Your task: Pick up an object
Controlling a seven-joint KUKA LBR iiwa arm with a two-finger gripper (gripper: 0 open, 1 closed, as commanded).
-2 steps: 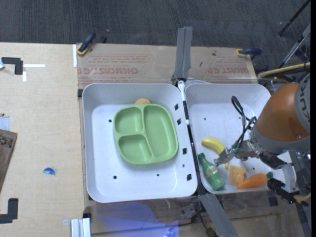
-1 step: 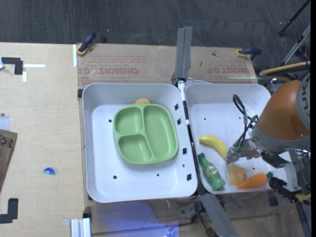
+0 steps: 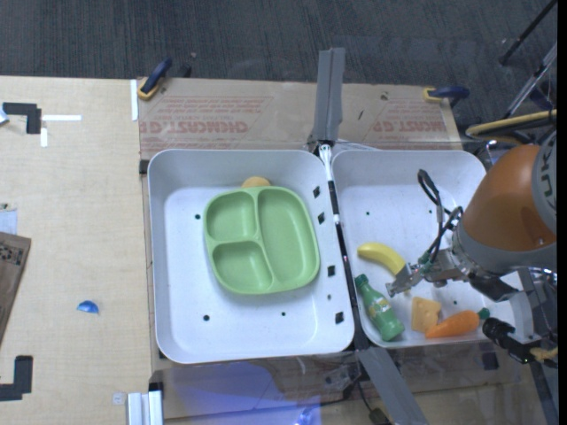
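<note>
Nearest the camera, along the near wall of the right bin, sit three items in a row: a green bottle, a yellow-orange block and a carrot. A banana lies a little farther in.

Likely target, judged only by closeness: the block, just below and slightly right of the gripper. Bottle is just left of the gripper tip, banana just up-left. All three near, none between the fingers as far as I can see. Whether the jaws are spread or closed cannot be told; the tip is small, dark and cluttered with cable.

Key relation: the gripper comes in from the right, tip pointing left and slightly toward the camera. Bottle's long axis runs from cap, up-left, to base, down-right, so roughly crosswise to the approach. Carrot lies nearly left-right, tip left, green end right, touching or almost touching the block. Banana's axis slants from upper left to lower right.

Judgement: items are crowded against the near wall, so a descent on the block risks bumping the bottle or carrot.

Outward: the arm's orange band hangs over the right bin's right side. Left bin holds a green divided plate, with a small yellow thing peeking out behind its far rim.
</note>
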